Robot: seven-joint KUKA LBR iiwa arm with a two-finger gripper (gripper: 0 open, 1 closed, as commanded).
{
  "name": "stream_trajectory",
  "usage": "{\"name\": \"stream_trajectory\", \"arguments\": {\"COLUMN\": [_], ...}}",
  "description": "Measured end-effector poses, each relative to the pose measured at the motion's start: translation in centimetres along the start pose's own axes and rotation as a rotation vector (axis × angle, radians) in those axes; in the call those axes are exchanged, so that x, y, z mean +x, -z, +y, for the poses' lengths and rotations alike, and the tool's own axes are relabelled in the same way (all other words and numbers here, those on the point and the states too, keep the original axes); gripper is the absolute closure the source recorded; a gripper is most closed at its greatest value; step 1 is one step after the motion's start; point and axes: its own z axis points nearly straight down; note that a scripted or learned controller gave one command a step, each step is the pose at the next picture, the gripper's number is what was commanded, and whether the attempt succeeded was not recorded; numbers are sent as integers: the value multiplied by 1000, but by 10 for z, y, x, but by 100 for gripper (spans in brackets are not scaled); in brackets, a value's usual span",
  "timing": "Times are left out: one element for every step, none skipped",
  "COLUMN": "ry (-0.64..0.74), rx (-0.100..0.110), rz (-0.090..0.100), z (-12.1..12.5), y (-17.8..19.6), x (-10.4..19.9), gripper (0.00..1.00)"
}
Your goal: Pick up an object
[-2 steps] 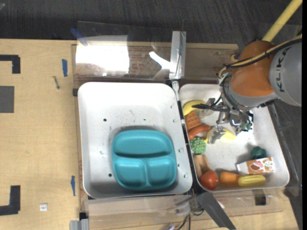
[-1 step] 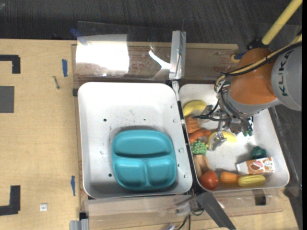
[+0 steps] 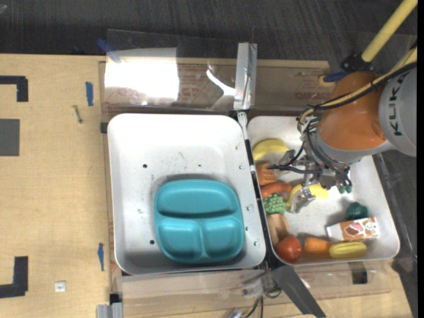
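Observation:
The right bin holds several toy foods: a yellow banana at the back left, an orange piece, a green broccoli-like piece, a red tomato, a carrot, a yellow piece, a small carton and a dark green piece. My gripper hangs low over the middle of this bin, just right of the orange and green pieces, with a yellow object beside its fingers. I cannot make out anything between its fingers.
The left bin carries a teal divided tray toward its front. A metal divider post stands behind the bins' shared wall. The arm's orange band looms over the right bin's back half.

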Motion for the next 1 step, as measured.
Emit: {"name": "stream_trajectory", "arguments": {"ry": [-60], "rx": [0], "rz": [2], "z": [-3], "y": [-1], "x": [-19], "gripper": [0]}}
